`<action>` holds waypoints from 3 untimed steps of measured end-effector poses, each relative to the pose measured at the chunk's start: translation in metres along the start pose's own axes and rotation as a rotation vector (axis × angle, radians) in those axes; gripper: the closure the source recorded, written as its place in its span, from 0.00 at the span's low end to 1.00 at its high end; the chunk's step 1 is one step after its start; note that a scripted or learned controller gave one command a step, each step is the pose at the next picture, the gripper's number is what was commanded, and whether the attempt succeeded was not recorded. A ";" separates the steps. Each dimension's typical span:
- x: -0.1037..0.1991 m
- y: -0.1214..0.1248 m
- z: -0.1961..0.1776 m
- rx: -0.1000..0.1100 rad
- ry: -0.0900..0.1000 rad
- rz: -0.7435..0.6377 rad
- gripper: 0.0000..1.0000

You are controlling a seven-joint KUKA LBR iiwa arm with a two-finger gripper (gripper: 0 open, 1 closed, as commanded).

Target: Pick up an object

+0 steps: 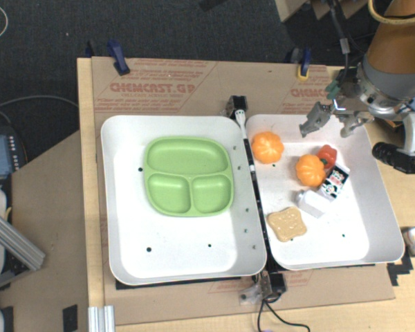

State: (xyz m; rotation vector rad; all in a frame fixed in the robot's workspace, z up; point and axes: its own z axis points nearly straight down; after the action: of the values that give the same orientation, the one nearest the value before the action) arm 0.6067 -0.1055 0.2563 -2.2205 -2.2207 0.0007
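Observation:
My gripper (pixel 330 121) hangs over the back edge of the right bin (pixel 360 247), fingers spread apart with nothing between them. Below it lie an orange fruit (pixel 267 147) at the bin's back left and a second orange fruit (pixel 310 170) in the middle. A small red object (pixel 327 154) touches that second fruit. A black-and-white printed box (pixel 335 181) and a white block (pixel 310 203) sit just in front of it. A tan slice of toast (pixel 287 224) rests near the front left.
The left bin (pixel 124 241) holds a green three-compartment plate (pixel 189 175). Both bins stand on a cardboard sheet (pixel 159 81) clamped at the back by blue clips (pixel 117 57). A black divider strip (pixel 252 178) runs between the bins.

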 end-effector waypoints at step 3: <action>0.014 -0.085 0.161 -0.004 -0.002 0.003 1.00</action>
State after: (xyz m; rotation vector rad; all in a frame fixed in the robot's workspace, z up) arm 0.5214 -0.0919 0.0951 -2.2269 -2.2206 -0.0019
